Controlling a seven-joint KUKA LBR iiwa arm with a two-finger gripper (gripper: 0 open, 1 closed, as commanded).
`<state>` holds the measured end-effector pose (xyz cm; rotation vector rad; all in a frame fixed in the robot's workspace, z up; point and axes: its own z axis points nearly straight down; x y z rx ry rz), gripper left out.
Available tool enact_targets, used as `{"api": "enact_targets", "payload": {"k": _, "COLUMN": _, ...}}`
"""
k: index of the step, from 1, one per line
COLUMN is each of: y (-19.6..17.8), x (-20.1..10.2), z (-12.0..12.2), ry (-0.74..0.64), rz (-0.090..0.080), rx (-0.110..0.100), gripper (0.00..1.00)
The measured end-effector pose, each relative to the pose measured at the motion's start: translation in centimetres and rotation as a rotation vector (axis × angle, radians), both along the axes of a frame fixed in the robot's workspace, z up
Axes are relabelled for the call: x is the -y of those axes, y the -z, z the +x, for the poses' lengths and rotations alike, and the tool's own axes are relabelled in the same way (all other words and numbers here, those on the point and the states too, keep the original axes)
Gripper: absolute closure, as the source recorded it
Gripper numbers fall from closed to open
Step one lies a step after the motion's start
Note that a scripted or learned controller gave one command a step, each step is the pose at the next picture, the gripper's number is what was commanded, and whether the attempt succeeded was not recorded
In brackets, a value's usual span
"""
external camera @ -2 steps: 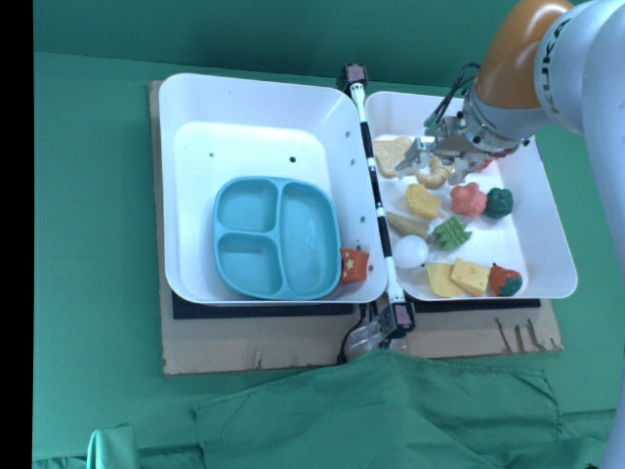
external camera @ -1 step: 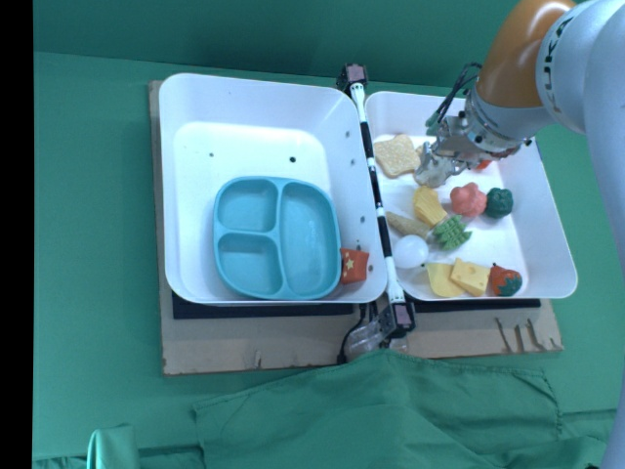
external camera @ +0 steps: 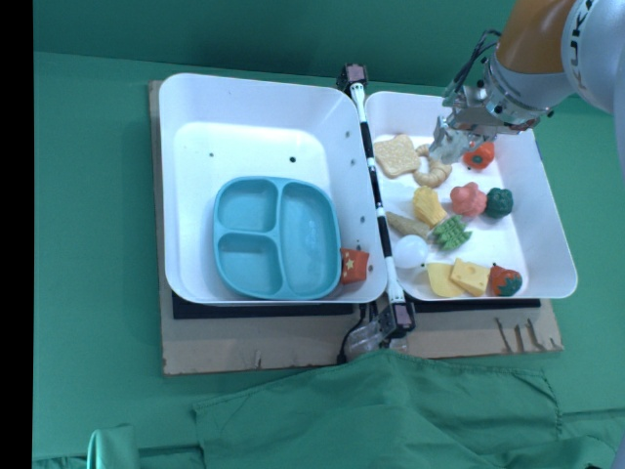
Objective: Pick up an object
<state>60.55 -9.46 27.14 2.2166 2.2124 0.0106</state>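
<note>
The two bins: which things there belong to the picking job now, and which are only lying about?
Job:
gripper, low in the right bin
pretzel and tomato beside it

Lying about:
toast
cheese wedge
broccoli
white egg
teal divided plate in the left bin

2 glossy white plastic bins point(external camera: 195, 96); matt teal plastic tray point(external camera: 276, 237); green cloth point(external camera: 391, 413).

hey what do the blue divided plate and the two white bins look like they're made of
The blue divided plate looks like moulded plastic or silicone with a matte finish: one even colour, rounded compartment walls, soft highlights. Which of the two, the view can't settle. The left bin and right bin look like thin, smooth white plastic: rounded corners, curved rims and a faint sheen.
</note>
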Motion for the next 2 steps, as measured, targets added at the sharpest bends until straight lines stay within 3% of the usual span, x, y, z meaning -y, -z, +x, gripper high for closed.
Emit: {"api": "enact_targets", "payload": {"k": 2, "y": -10.6, "x": 1.2, "z": 1.2, "ry": 0.000, "rz": -0.001, "rx": 0.000, "gripper": 1.00}}
